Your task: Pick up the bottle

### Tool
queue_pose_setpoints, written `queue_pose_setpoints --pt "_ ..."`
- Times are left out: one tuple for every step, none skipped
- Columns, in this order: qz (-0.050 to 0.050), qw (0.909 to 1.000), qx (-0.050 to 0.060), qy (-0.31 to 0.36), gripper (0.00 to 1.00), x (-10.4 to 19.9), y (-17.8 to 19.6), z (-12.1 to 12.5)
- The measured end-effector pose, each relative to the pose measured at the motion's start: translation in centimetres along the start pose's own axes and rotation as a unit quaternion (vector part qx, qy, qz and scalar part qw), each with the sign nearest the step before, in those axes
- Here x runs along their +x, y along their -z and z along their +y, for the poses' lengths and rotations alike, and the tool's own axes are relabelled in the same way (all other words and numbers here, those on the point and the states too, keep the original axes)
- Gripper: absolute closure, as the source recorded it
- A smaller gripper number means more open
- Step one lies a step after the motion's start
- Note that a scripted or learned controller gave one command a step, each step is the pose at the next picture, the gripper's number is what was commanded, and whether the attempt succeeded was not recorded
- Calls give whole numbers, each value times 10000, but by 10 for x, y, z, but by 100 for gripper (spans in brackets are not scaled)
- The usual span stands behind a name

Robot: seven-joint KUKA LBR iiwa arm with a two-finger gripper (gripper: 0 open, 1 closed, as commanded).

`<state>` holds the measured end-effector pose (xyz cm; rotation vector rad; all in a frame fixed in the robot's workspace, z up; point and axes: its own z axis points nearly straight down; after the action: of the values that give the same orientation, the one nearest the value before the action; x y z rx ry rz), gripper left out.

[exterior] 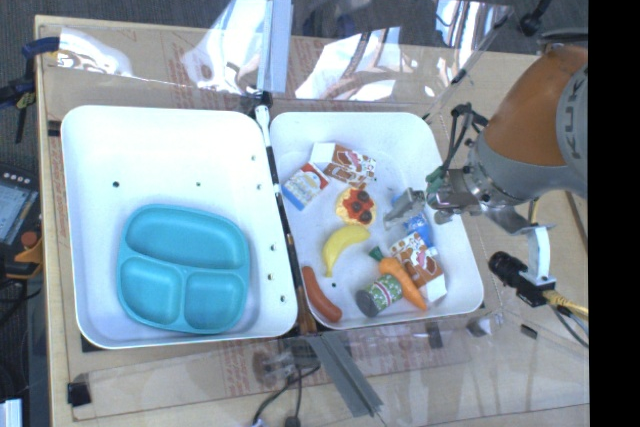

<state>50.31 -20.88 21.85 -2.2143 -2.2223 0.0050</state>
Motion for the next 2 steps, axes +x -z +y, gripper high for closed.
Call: queue_pose_setpoints --pt "4 9988 -22 -494 0 -1 -106 22" --pt "-30 9999 -128 -47 0 40 -119 -19"
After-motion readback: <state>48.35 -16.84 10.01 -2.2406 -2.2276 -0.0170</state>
